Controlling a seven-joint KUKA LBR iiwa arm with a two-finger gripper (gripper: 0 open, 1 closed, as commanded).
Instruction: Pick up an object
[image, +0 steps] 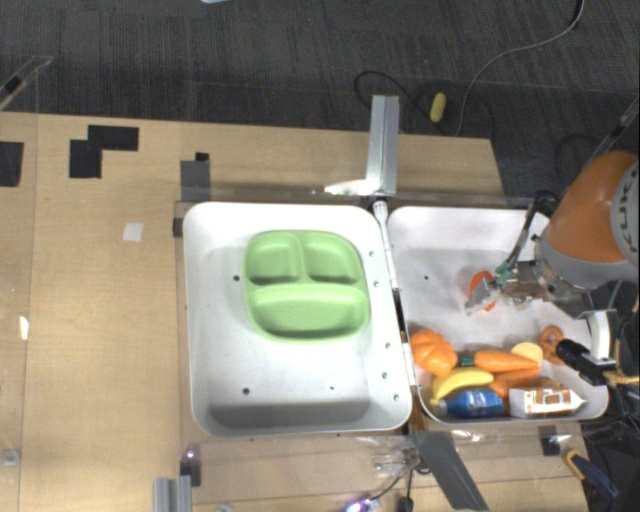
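My gripper (488, 292) hangs over the middle of the right bin (440, 240), reaching in from the right below the arm's orange band. A small orange-red object (482, 279) shows right at its tip; whether it is gripped is unclear. Along the bin's near edge lies a pile of toy food: an orange pepper (432, 350), a yellow banana (462, 382), a carrot (505, 361), a blue item (475, 403) and a white box (545, 402). The gripper stands a little behind and above this pile.
The left bin (215, 300) holds a green divided plate (305, 283). A metal post (384, 140) rises behind the wall shared by the two bins. A small yellow piece (527, 351) and an orange piece (551, 335) lie near the arm's wrist.
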